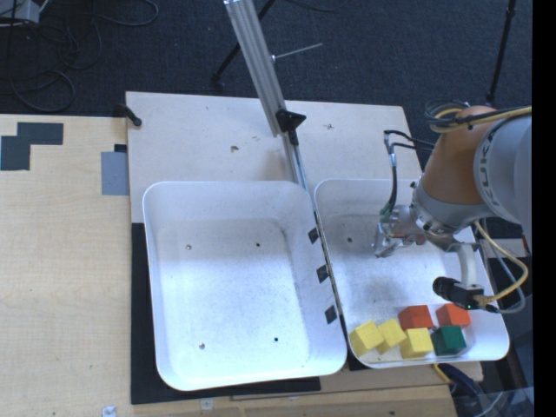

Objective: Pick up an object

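Several small blocks sit clustered in the near right corner of the right bin (365, 272): a yellow block (367, 336), a second yellow block (391, 331), a third yellow block (417, 343), an orange-red block (416, 316), another orange-red block (453, 314) and a green block (449, 340). My gripper (388, 241) hangs over the middle of the right bin, well behind the blocks and apart from them. Nothing shows between its fingers.
The left bin (174, 233) lies beside the right one, split from it by a rim with black clips (322, 273). A slanted metal rail (261, 68) rises behind the bins. Black cables (395, 168) hang by the wrist.
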Available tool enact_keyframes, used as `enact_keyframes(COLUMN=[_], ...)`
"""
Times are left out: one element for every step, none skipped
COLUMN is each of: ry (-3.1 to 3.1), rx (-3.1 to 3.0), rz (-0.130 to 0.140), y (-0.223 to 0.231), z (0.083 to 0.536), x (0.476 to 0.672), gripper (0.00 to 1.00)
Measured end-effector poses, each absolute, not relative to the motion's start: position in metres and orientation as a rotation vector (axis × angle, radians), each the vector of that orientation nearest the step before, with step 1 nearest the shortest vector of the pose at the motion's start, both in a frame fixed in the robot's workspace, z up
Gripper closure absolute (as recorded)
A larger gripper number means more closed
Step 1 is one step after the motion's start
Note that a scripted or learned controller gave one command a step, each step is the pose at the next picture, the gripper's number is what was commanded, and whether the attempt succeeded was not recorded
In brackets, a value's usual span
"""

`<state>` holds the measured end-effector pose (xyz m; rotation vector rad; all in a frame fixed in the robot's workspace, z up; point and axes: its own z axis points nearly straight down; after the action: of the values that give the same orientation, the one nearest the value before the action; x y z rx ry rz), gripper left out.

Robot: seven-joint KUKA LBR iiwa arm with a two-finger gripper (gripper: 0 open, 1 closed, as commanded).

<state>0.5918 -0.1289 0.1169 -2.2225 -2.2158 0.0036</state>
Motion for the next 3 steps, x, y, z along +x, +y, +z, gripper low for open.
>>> enact_keyframes(ry=[-2.224, -2.222, -2.229], rx=[-2.23, -2.229, -2.213], rz=[-0.005, 0.0, -0.005], y=[-0.109, -0.177, -0.103], z=[0.093, 0.092, 0.091], x=[0.529, 0.579, 0.627], gripper=[1.0, 1.0, 1.0])
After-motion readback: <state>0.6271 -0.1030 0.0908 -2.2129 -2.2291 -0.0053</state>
